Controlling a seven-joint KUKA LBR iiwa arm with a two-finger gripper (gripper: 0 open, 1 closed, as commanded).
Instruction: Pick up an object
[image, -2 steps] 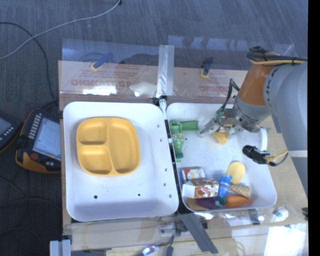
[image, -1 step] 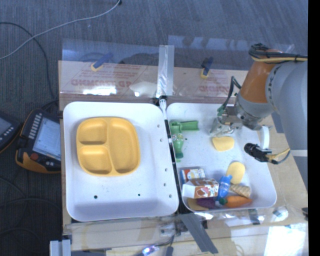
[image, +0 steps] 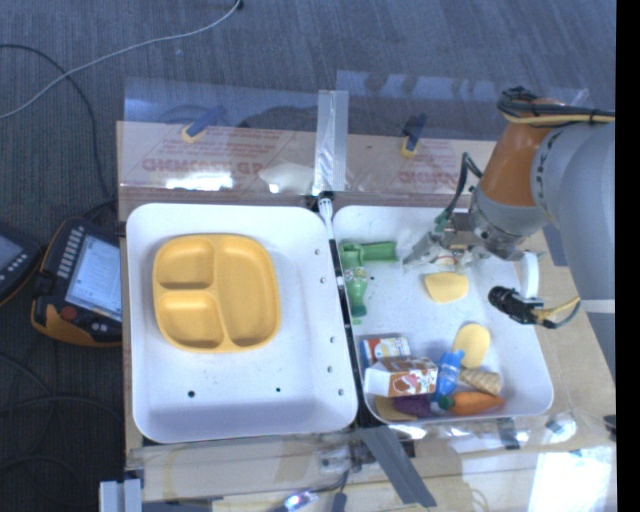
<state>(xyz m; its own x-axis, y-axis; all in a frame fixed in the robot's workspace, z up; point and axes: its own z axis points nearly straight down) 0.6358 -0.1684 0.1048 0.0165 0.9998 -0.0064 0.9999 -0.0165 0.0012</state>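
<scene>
**Jaws poised over a flat yellow slice: a thin target, an easy miss**

The arm (image: 520, 165) reaches into the right bin (image: 400, 315). Its jaws hang just above the pale yellow slice (image: 446, 288), on the slice's far side as the camera sees it. From this angle I cannot tell whether the jaws are open or closed. Nothing shows between them, so nothing is picked up yet. The slice lies flat on the bin floor, apart from everything else, and I judge it the likeliest object for this try.

Left of the slice in the view, close to the wall between the bins, lies a green toy (image: 360, 262). Nearer the camera than the slice sits a yellow lemon-like piece (image: 473, 343). Past that is a crowded heap that includes a red-and-white carton (image: 402, 380), a blue bottle (image: 450, 372) and a carrot (image: 472, 403). Well to the left of the slice, in the left bin (image: 300, 370), rests a yellow divided plate (image: 215, 292).

The main risk is the slice itself, which is low and flat and gives the jaws little height to bite on. A descent slightly off centre could press on one edge and skate the slice across the smooth floor. A close made too high would catch only air, and one made too deep would drive the jaws into the bin floor. If the program turns to the heap instead, the tight packing could make the jaws snag two things or wedge between them.
</scene>
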